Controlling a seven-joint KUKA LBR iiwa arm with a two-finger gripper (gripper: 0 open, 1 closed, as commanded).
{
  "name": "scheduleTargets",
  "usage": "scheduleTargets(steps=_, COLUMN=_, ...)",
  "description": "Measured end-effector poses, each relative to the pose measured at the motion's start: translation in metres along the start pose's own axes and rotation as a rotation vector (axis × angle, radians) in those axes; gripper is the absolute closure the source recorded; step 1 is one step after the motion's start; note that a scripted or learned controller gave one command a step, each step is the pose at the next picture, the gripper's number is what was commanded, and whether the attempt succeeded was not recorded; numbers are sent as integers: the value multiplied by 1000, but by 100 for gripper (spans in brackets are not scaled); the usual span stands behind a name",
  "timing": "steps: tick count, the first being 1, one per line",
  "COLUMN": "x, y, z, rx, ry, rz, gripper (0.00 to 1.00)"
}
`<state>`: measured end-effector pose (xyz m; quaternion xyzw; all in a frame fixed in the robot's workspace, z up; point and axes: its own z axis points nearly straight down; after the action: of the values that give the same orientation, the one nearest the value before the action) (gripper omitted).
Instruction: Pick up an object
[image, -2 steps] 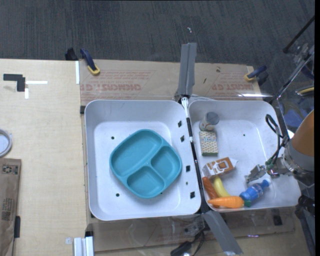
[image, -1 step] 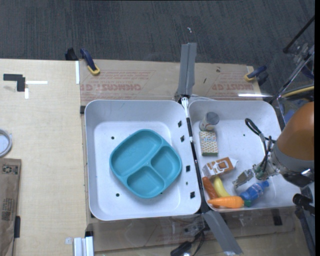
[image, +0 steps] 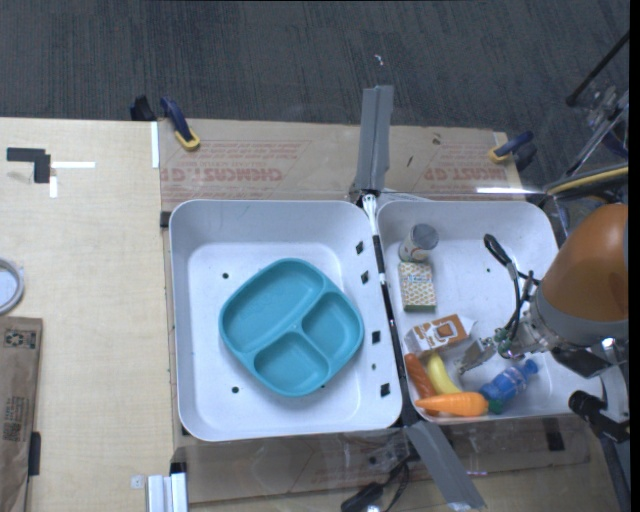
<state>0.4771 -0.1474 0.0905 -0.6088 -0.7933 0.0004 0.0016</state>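
The arm (image: 590, 275) reaches in over the right bin (image: 455, 215), and the gripper (image: 492, 347) hangs low in that bin's near half, right among the clutter, so this reads as the approach-and-descend step of the pick, with nothing lifted yet. Whether the fingers are spread or closed I cannot tell; the wrist and its cables hide them, and no object shows between them. The candidates crowd around the gripper: the blue bottle (image: 508, 383) lies just beside it on the near side, the small orange-and-white carton (image: 440, 333) sits just to its left, and the yellow banana (image: 441, 375) and the carrot (image: 452, 404) lie beyond the carton toward the bin's near-left corner. Farther from the gripper, toward the far wall, rest a speckled sponge (image: 418, 286) and a grey cup (image: 423, 238). The left bin (image: 190, 300) carries a blue divided plate (image: 290, 327), well apart from the gripper. My guess is the bottle or carton is the target; the next move calls for settling squarely over one item, closing firmly, then lifting straight up without dragging neighbours.
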Motion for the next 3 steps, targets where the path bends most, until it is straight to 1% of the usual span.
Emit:
scheduleTargets(steps=1, x=-1, y=0, z=-9, rx=-1, ry=-1, rz=5, gripper=100)
scheduleTargets(steps=2, x=-1, y=0, z=-9, rx=-1, ry=-1, rz=4, gripper=0)
scheduleTargets(steps=3, x=9, y=78, z=-1, rx=-1, ry=-2, rz=104, gripper=0)
